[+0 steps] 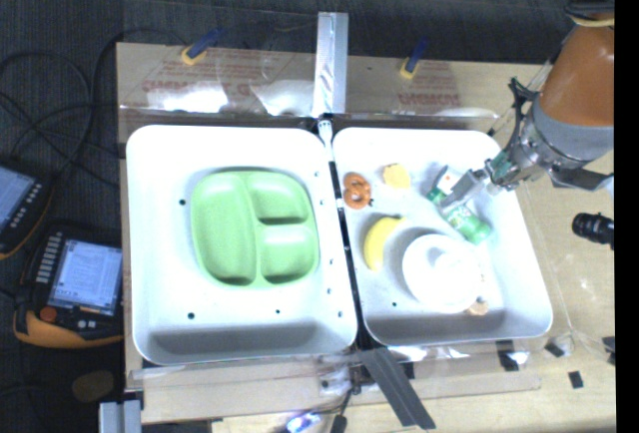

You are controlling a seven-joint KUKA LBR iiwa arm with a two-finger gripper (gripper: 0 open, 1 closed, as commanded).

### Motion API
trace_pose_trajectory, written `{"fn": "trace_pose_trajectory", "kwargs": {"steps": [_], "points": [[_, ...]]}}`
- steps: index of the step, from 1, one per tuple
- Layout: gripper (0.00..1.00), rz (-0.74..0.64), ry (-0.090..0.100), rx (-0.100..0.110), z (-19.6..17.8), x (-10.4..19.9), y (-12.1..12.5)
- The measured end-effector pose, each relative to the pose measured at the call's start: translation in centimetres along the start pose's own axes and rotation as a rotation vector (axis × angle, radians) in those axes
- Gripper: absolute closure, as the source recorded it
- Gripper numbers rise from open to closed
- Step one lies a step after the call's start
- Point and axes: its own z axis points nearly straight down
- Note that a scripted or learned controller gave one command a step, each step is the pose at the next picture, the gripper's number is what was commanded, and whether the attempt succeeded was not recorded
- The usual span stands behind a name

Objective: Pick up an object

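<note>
Grey arm [574, 112] with orange band, reaching from the right over the right bin [519, 251]. Gripper [461, 184] low above the bin's upper right part, just beside a green bottle [467, 219] lying slightly below it; cannot tell if grasping or released. Further left of the gripper: small yellow piece [396, 176], orange pretzel-like ring [355, 188]. Below and left: yellow banana-like fruit [379, 239], touching a white round bowl [441, 271]. Far left, in the left bin [160, 321]: green divided plate [252, 226].
</note>
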Motion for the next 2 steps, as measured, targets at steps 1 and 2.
{"fn": "trace_pose_trajectory", "kwargs": {"steps": [1,2], "points": [[1.0,-0.002,0.0,-0.001,-0.88,0.07,0.14],[0.0,-0.002,0.0,0.0,-0.88,0.06,0.13]]}}
